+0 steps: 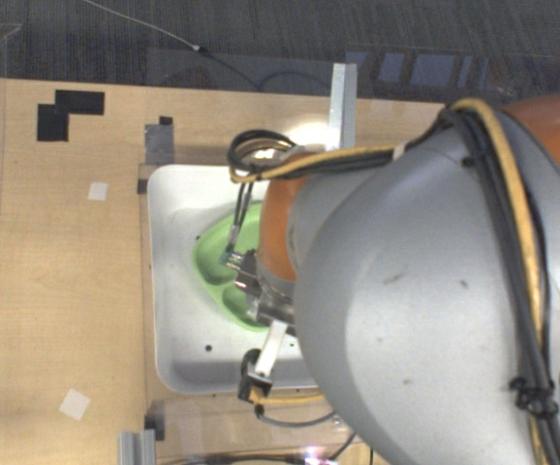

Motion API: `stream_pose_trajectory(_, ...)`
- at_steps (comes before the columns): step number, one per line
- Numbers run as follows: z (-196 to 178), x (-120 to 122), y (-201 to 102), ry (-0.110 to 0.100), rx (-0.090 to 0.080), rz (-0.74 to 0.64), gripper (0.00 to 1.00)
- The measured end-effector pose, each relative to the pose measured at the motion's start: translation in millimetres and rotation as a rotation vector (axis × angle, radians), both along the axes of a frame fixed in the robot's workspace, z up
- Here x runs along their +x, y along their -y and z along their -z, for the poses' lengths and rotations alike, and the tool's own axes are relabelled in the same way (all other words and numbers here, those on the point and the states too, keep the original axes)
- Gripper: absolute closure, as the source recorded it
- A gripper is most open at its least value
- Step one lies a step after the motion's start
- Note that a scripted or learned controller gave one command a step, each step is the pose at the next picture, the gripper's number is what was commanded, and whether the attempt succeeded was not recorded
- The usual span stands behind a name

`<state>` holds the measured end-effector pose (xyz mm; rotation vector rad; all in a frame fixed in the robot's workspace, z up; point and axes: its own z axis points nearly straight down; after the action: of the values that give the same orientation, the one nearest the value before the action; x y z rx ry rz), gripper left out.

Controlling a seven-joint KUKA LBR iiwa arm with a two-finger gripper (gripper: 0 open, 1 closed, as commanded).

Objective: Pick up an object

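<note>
A bright green object lies in the white bin, toward the bin's middle, and the arm covers its right part. The grey arm with its orange band hangs directly over the bin and hides the gripper below the wrist. Cables loop off the wrist above the green object.
The bin's left wall borders the wooden bench, which carries black marks at the far left and small white tags. A grey metal post stands behind the bin. The arm's large grey body covers the right side.
</note>
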<state>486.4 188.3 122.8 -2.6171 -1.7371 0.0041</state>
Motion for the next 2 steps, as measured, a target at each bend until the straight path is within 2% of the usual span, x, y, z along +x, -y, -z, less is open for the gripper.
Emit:
stream_pose_trajectory(1,-54,0,-37,0.003,0.003,0.213,1.0)
stream_pose_trajectory(2,-43,0,-47,0.002,0.003,0.818,1.0)
